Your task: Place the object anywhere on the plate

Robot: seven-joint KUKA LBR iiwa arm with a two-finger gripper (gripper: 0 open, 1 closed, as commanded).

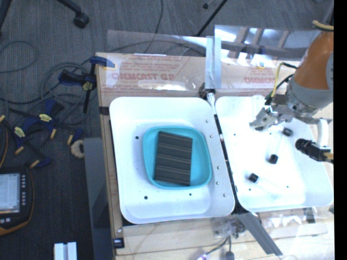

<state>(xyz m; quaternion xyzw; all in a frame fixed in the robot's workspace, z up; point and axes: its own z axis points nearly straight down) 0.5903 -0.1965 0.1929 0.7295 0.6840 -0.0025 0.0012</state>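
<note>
Plate [203, 158]: in left bin [124, 145]
Object [173, 157]: dark ribbed block lying on plate
Gripper [265, 118]: right of plate; fingers' state unclear

The bench [162, 77] bears two white bins [127, 199].

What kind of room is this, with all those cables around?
Probably a robotics lab: a robot arm reaches over two white bins, clamps and cables lie on the carpet, and a handheld control screen sits nearby.

Grey arm [309, 91], orange band above wrist, silver metallic tool [267, 118], yellow cable alongside
</note>
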